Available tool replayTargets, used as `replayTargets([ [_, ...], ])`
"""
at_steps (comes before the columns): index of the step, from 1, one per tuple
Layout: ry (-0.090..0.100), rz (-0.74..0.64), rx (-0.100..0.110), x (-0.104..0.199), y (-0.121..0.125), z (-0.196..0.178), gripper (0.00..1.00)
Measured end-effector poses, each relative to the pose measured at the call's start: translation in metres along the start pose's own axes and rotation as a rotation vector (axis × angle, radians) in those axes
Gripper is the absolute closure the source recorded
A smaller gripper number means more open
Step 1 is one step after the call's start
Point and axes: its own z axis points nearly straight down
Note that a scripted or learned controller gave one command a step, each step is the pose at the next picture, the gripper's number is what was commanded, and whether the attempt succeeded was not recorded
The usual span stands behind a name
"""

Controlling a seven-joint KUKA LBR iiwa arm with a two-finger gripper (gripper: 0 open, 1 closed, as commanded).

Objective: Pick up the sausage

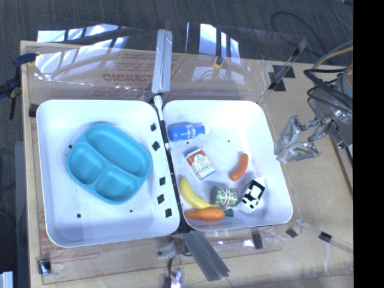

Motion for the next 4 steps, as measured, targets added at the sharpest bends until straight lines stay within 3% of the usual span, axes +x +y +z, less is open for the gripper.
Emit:
replayTargets([
  [1, -0.006, -0.331, 0.005, -0.011, -0.004, -0.032, 1.0],
  [3, -0.005, -0.889, 0.004, -0.006, -0.002, -0.021, 1.0],
  [4, -0.006, -1.295, 0.008, -0.01, -0.004, -0.055, 1.0],
])
